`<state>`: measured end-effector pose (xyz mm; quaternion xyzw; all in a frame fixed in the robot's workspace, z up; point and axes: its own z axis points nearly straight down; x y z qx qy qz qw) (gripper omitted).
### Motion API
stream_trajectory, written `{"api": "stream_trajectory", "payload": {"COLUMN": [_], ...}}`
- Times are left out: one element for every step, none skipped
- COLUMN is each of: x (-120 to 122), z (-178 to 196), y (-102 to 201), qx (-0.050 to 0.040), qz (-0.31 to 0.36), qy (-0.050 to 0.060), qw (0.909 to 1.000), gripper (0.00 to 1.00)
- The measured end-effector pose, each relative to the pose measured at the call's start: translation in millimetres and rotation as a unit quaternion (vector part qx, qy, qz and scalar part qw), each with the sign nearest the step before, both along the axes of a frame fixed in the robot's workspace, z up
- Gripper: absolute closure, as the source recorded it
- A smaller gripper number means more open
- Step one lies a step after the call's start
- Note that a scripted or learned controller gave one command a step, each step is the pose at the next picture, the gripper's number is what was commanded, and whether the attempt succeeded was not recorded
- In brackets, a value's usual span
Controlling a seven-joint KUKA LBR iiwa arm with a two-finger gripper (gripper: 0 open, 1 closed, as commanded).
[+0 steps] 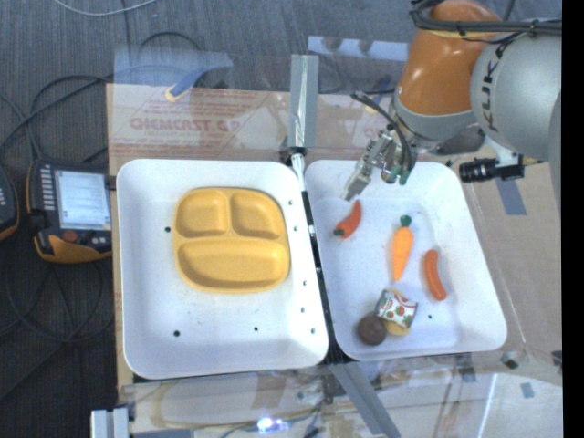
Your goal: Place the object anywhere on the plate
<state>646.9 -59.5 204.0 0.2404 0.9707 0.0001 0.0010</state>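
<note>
Task not begun: the yellow divided plate (231, 239) in the left bin (146, 336) carries nothing. The gripper (365, 179) hangs over the right bin (474, 327), jaws seemingly parted and empty. Just below lies a small red chili pepper (348, 219), probably the target; the carrot (400, 250), sausage (434, 275) and other toy foods lie nearby.
</note>
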Motion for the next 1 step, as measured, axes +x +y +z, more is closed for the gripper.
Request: {"api": "stream_trajectory", "payload": {"x": [-35.0], "z": [-3.1], "y": [75.7], "qx": [0.0002], "qz": [0.057], "qy": [0.001], "qw": [0.9984], "gripper": [1.0]}}
